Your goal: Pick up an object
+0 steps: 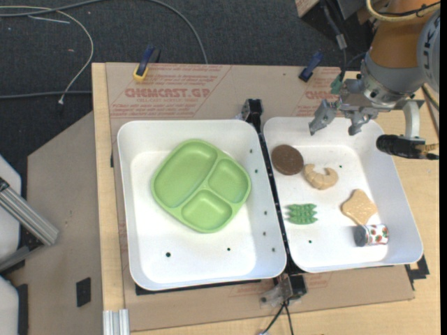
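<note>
The gripper (pixel 339 121) hangs over the far edge of the right bin (pixel 405 208), its two fingers (pixel 320 121) spread apart with nothing between them, touching nothing.

Nearest to it, just below and a little to its left, a round brown cookie (pixel 287 159) lies on the bin floor. Just past that, almost straight below the gripper, sits a curved tan piece of food (pixel 321 178). Farther down and slightly to the right is a tan wedge like a slice of bread (pixel 359 206), and beside that, farther still, a small spotted cup (pixel 371 235) lying near the bin's front right corner. Down and to the left of the gripper, well apart from it, lies a green bean pod (pixel 302 213).

Well off to the gripper's left, the left bin (pixel 140 257) holds a green divided plate (pixel 201 185), tilted at an angle.
</note>
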